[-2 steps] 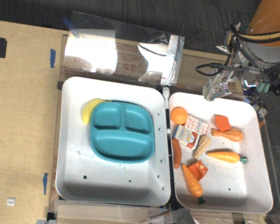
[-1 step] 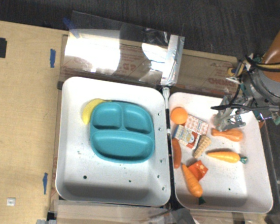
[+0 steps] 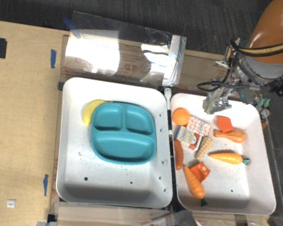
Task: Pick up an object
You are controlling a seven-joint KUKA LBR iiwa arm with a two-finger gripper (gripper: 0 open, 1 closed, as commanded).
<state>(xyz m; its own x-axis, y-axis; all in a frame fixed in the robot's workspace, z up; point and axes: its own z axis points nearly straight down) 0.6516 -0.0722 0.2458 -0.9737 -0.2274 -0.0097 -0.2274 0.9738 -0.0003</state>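
Several toy foods lie in the right bin (image 3: 263,167); the gripper (image 3: 216,101) hovers over its far edge, grasping nothing, spread unclear; approach step; next, descend onto the orange ball (image 3: 181,116).

My right bin (image 3: 263,188) holds pick candidates: orange ball (image 3: 181,116) at far left, printed carton (image 3: 194,132) beside it, red-orange block (image 3: 224,124), three carrots (image 3: 225,157) lying flat, small red piece (image 3: 200,170), tan corn cob (image 3: 204,148) leaning against carton.
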